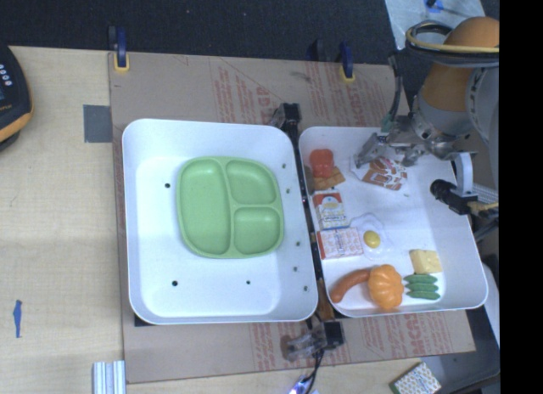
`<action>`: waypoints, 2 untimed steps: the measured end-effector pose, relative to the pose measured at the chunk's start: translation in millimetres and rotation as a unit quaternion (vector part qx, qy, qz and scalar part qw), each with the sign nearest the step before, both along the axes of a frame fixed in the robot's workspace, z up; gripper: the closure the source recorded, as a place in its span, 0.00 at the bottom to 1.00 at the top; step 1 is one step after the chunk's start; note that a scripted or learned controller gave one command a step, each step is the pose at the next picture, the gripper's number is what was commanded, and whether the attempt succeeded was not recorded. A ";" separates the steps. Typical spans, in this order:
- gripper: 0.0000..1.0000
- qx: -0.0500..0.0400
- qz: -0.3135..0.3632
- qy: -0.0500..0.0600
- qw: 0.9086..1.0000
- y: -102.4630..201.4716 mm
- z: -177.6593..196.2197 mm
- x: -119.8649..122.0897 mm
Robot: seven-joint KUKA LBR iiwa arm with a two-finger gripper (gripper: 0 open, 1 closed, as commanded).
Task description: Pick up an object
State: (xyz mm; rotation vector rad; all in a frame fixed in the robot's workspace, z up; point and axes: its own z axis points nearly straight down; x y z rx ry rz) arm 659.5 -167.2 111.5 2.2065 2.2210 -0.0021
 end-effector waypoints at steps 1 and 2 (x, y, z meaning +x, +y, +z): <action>0.00 0.003 -0.002 0.002 1.000 -46.6 -17.4 -1.9; 0.00 0.004 -0.002 0.007 1.000 -44.7 -19.7 -58.1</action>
